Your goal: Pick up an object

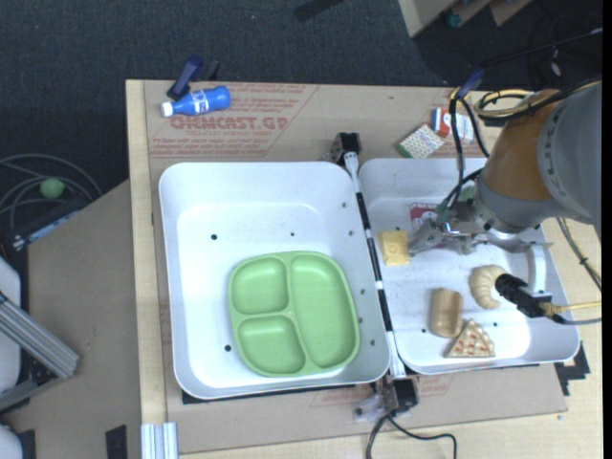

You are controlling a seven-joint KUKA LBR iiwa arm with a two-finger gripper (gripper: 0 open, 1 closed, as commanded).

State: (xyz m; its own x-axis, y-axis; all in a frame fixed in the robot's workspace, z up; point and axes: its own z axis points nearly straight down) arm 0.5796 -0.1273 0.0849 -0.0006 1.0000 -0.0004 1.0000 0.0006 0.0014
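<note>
My gripper [427, 236] hangs low over the upper part of the right bin [535, 352], on the grey arm with the orange band [516, 156]. A yellow block [394, 248] lies just left of it, near the bin's left wall; whether they touch is unclear. A small red item [422, 213] shows partly behind the gripper. Nearer the front lie a pale croissant [486, 285], a brown bread roll [445, 311] and a pizza slice [470, 340]. I see nothing held in the gripper.
The left bin [191, 208] holds a green divided plate [292, 312]. On the bench behind the bins are a blue and white bottle [196, 100] and a small patterned card [421, 142]. Cables run beside the arm at the right.
</note>
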